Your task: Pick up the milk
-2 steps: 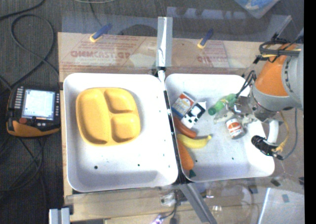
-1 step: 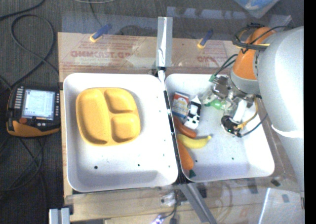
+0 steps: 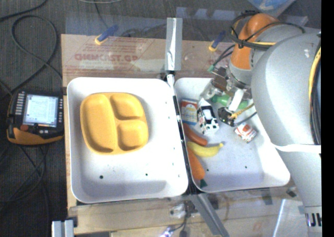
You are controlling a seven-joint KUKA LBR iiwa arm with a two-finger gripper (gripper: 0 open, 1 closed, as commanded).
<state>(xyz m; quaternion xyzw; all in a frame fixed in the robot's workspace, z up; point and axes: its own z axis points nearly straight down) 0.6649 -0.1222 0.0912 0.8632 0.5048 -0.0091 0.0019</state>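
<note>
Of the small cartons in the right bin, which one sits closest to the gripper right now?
The black-and-white cow-patterned milk carton, just left of the gripper. The orange-and-white carton lies farther left, by the bin divider.

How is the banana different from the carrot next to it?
The banana is yellow and curved; the carrot is orange and straighter. The banana lies crosswise, pointing toward the middle of the right bin; the carrot runs along that bin's left wall, toward the near edge. The banana sits farther back than the carrot. Both are long foods lying flat in the same bin, close together.
</note>
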